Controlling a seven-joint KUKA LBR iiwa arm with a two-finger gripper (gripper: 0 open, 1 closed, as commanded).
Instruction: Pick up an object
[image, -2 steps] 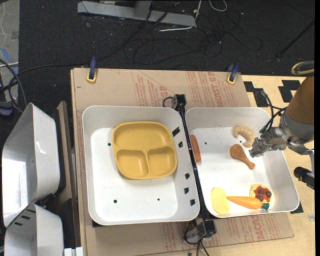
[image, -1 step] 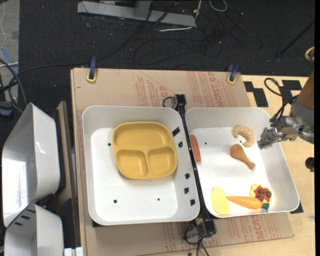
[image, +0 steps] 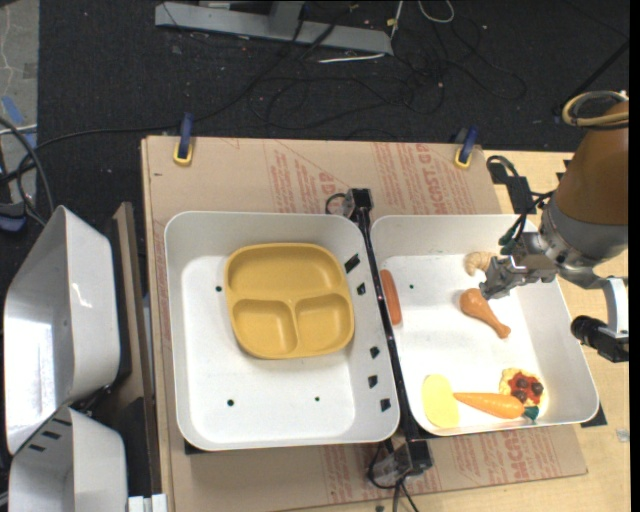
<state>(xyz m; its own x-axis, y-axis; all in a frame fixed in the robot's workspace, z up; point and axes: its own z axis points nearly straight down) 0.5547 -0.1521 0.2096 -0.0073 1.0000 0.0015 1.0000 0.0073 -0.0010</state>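
Two white bins on counter: left bin (image: 190, 330) holds yellow divided plate (image: 290, 300); right bin (image: 560, 340) holds drumstick (image: 484, 311) just beside the jaws (image: 497, 280), whose opening cannot be told, plus sausage (image: 391, 297), carrot (image: 488, 404), pizza slice (image: 524, 386).

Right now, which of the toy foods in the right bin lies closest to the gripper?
The brown chicken drumstick, lying just below the gripper. The carrot, the yellow piece and the pizza slice lie near the front wall; the sausage lies by the divider.
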